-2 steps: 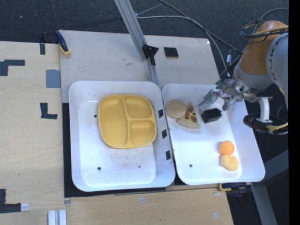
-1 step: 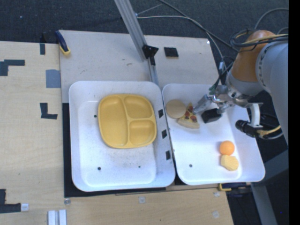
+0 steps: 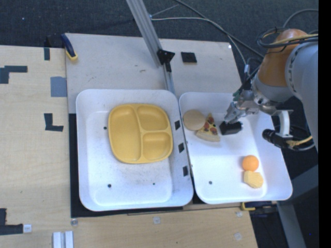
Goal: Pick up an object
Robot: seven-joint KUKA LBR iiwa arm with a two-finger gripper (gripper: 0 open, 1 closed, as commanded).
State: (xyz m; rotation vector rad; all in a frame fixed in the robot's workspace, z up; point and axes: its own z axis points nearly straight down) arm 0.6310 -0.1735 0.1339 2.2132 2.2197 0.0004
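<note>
Now arm [image 3: 289, 66] bent down, pincer [image 3: 231, 127] (black) beside pizza slice [image 3: 208, 130].

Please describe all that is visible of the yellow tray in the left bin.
The tray is yellow, looks like plastic, and has rounded corners. Raised ridges split it into three compartments: one long, two smaller. It lies flat, face up, slightly turned, in the upper middle of the left bin. It touches only the bin floor.

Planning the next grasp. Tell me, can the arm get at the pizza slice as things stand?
Probably yes. The end effector sits in the right bin just right of the pizza slice, with nothing between them. A round cookie touches the slice's far side only.
</note>
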